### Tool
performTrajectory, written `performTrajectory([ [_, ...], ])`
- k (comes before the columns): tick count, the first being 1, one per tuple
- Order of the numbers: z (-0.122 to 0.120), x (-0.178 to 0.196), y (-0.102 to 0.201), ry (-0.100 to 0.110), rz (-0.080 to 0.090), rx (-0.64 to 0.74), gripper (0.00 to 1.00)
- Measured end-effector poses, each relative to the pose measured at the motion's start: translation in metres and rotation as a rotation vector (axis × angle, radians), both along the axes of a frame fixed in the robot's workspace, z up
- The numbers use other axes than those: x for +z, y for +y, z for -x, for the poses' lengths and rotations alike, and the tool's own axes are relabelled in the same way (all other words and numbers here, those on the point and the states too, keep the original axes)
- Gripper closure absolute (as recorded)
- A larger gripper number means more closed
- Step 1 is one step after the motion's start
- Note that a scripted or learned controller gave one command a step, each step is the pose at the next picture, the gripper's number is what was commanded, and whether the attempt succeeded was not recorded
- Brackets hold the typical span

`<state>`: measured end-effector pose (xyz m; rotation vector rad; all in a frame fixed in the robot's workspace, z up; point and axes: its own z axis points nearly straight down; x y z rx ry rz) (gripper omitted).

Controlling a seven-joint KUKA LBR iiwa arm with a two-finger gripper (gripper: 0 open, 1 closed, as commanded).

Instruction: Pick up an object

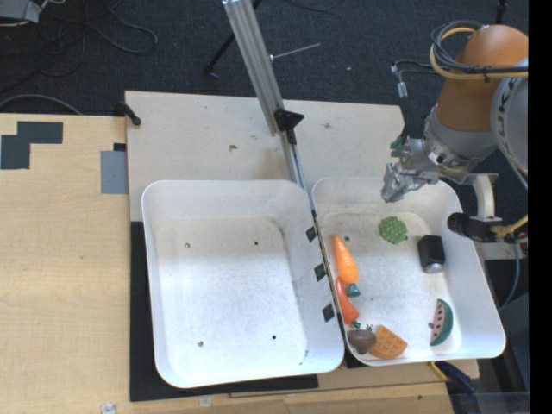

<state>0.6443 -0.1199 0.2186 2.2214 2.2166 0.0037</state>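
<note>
— Bench first?

— Looked down on a pale board [207, 128] carrying two white bins side by side, with a wooden tabletop [60, 274] to the left.

— Nearest the camera?

— Found the left bin [155, 198] bare apart from dark specks. Saw, in the near corner of the right bin [388, 291], a brown lump [361, 341] touching an orange waffle piece [389, 344]. Noted a watermelon slice [441, 322] well apart from those, near the right wall.

— Further in?

— Lay along the dividing wall: a small reddish carrot [347, 304], then a larger orange carrot [345, 261] just beyond it, tips close together. Spotted black clips [321, 272] on that dividing wall beside them. Sat toward the right: a black block [431, 253]. Rested just beyond and left of the block: a green knobbly ball [393, 229].

— And the gripper?

— Hung over the far end of the right bin, gripper [397, 186] pointing down, just beyond the green ball and apart from it. Carried nothing visible. Could not tell whether open or closed. Reached in from the right on a grey arm with an orange band [487, 54].

— Behind all that?

— Rose at a slant from the bins' far junction: a metal bar [259, 67]. Ended in dark floor with loose cables [103, 24].
</note>
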Motion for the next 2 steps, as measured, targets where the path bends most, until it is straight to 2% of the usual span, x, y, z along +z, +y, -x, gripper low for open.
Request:
performTrajectory([
  [1,0.019,-0.009,0.046,0.009,-0.003,0.005,1.0],
  [2,0.043,-0.016,0.095,0.01,-0.003,0.005,1.0],
])
